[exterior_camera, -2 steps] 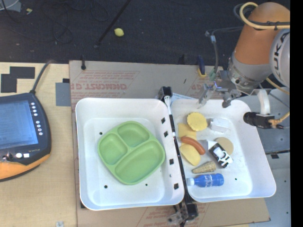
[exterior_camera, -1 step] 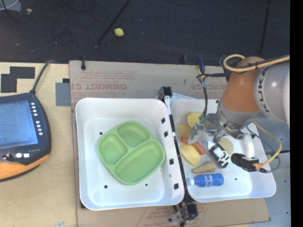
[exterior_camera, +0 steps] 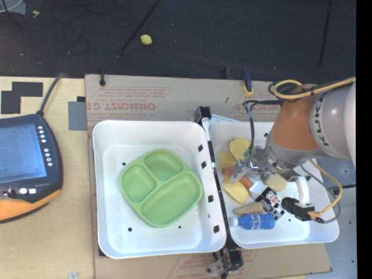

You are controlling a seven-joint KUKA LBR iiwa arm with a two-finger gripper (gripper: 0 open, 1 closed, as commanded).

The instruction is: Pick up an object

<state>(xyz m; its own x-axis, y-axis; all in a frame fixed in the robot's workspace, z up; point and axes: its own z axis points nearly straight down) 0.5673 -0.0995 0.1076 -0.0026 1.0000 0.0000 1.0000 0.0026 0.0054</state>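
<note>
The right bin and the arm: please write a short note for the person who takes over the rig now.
Tool: low inside the right bin, above the pile of objects. The view does not show it holding anything.
Objects: yellow pieces, a small orange piece, a blue bottle near the front wall, a brown stick-shaped object and a black-and-white object, all in the right bin.
Left bin: holds a green divided plate.
Done: the arm has reached the pile.
Left: close on one object and lift it; no pick is confirmed.
</note>
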